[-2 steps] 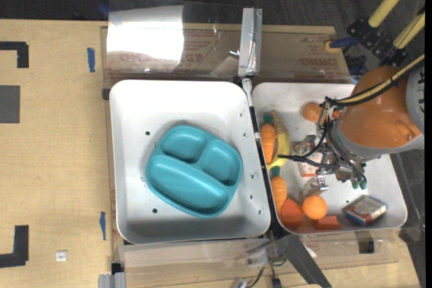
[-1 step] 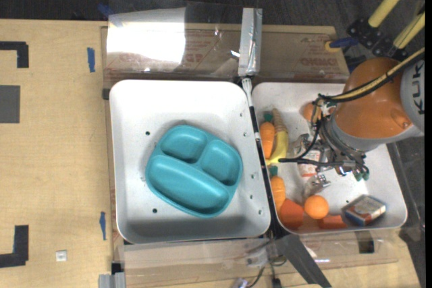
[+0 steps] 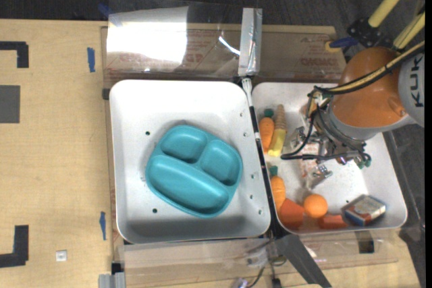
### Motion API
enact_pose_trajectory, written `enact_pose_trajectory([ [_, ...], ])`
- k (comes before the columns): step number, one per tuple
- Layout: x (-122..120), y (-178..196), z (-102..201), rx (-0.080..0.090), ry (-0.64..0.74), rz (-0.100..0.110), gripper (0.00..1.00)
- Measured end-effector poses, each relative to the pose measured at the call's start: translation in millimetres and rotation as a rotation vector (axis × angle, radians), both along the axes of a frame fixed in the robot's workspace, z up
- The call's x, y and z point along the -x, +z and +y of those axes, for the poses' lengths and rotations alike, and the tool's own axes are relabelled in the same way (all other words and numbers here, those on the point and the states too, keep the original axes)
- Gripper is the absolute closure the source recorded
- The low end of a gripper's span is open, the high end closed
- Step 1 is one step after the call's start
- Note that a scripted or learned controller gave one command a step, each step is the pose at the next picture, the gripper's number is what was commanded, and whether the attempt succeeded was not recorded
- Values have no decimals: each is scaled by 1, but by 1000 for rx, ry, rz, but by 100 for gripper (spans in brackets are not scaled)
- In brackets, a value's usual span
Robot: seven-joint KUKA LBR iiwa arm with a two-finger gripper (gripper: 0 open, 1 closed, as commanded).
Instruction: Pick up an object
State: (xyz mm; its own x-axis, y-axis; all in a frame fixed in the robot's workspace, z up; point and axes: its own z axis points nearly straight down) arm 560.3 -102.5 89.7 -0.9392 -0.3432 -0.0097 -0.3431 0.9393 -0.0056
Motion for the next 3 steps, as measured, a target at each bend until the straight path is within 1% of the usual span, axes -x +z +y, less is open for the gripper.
enact_pose_trajectory([
  [1,61,3,-42,1,238,3,0],
  [2,49,0,7,3,292,-2,0],
  [3,45,13,9,4,294,-15,100],
])
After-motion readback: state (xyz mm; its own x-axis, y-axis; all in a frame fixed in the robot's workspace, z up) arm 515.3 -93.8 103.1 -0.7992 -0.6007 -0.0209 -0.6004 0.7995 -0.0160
